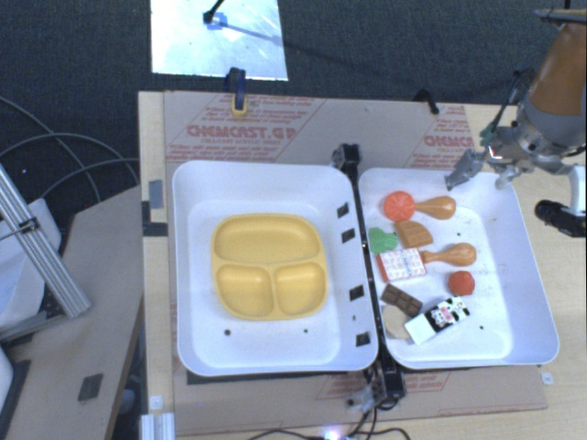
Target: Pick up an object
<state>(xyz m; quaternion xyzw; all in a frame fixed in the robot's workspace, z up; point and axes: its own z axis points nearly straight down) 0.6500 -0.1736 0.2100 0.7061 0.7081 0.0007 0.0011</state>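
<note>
Two white bins sit side by side on the bench [303, 122]. The left bin [197, 328] holds a yellow divided tray [270, 266] sitting roughly central, with bare white floor all round it, widest along the near edge. The right bin [514, 328] has its load packed against its left wall, next to the divider between the bins.

Contents, far to near:
- orange ball [399, 205], touching a tan drumstick [435, 207]
- green piece [382, 241], just beside a brown wedge [415, 235]
- red-and-white checked block [402, 264], touching a second drumstick [448, 256]
- small red ball [461, 282]
- dark brown bar [401, 298]
- black-and-white box [437, 319], nearest the front edge, tilted

The right half of the right bin is bare floor, so there is open room along the right wall and the near right corner. Items on the left are tight, mostly touching or just beside each other. The small red ball and the black-and-white box have the most clearance.

The arm comes in from the right, its orange band [559, 81] high at the frame edge. The gripper [484, 165] sits above the far right corner of the right bin, at about the rim, well apart from every item. Its two fingers are spread apart, with nothing between them. The nearest item is the far drumstick.
</note>
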